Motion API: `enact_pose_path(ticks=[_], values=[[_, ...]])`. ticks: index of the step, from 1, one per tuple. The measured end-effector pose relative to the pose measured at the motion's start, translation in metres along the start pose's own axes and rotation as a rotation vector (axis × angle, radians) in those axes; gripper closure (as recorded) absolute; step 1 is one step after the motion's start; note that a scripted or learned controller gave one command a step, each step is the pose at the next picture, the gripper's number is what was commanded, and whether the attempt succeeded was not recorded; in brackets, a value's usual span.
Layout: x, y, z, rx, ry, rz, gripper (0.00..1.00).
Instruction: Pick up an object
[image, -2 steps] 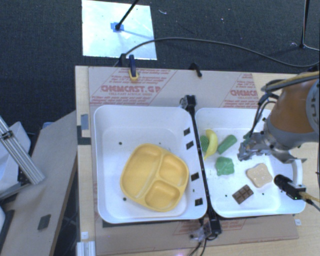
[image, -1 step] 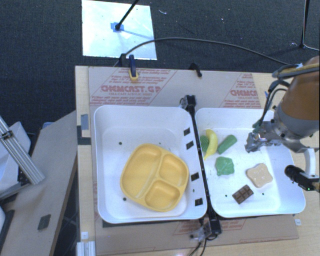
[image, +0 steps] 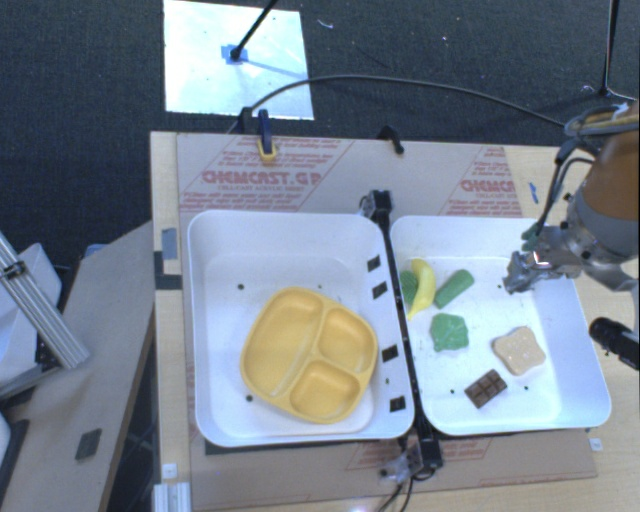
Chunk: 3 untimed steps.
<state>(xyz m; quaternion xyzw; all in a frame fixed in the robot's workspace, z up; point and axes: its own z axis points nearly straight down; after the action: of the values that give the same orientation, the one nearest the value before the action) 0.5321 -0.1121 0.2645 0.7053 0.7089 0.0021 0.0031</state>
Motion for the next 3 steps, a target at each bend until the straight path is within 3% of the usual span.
enact_pose_path(ticks=[1,3], values=[[0.000,0.001,-0.024,0.003,0.001,0.000,1.00],[0.109,0.024,0.015,0.007,0.003,-0.004,1.00]])
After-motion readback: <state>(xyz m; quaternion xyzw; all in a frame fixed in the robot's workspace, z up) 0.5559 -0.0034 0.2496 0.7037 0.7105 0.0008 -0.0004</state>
